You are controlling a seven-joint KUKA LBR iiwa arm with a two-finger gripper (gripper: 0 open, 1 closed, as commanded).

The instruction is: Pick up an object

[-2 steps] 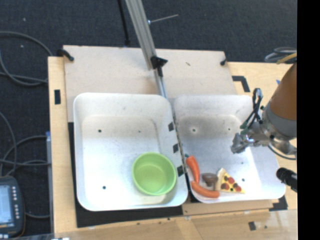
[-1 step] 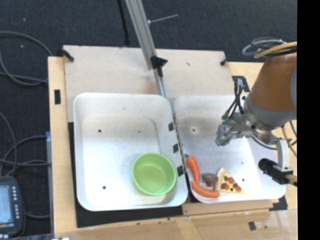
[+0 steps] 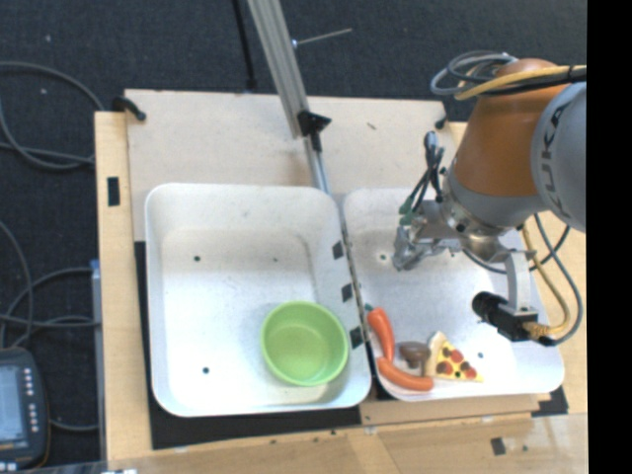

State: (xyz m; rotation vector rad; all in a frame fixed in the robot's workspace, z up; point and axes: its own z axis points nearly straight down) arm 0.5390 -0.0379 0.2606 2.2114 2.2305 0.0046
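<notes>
Toys lie clustered at the near edge of the right bin (image 3: pixel 513 363), and that is where my next move has to go: a carrot (image 3: pixel 382 332), a hot dog (image 3: pixel 403 375), a small brown piece (image 3: pixel 415 353) and a pizza slice (image 3: pixel 452 359), all close together, some touching. My claw (image 3: pixel 407 255) hangs over the far, bare part of the same bin, near the divider, so the cluster sits toward the camera from me and a little to the view's right. Whether the claw is spread or pinched I cannot tell from this slant; nothing shows in it. The carrot is nearest, its long axis running roughly away from the camera along the divider; I judge I would need to close across that axis. The hot dog lies crosswise to it. The green bowl (image 3: pixel 304 342) rests in the left bin (image 3: pixel 197 265), farther off.
</notes>
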